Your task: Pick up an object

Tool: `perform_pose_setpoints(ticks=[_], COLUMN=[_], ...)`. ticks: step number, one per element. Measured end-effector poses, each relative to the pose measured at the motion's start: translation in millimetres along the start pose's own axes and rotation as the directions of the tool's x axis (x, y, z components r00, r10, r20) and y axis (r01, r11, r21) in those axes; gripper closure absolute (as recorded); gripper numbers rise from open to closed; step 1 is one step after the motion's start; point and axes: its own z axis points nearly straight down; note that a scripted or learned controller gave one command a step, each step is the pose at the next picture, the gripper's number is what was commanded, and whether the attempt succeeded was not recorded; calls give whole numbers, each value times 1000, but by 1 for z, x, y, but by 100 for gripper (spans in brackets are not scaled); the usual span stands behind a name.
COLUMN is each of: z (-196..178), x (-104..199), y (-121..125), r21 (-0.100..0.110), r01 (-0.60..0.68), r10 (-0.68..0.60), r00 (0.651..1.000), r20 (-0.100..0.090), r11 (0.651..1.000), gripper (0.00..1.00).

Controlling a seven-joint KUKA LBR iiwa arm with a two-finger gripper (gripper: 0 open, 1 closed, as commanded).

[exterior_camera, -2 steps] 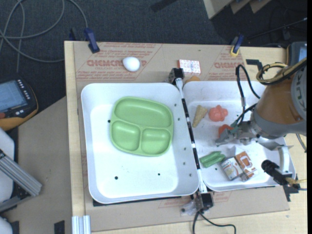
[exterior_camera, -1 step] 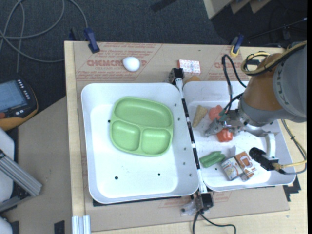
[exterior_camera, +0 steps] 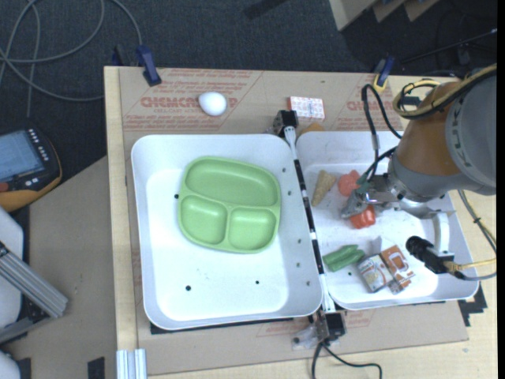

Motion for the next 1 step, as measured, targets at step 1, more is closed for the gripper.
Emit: perform_pose_setpoints(ticks=[1], z=[-91], x=[68], y=[18], r21=[1], r01=[1], r10=[-1], r00=[1000], r20=[-2], r11=[1000], gripper=[100])
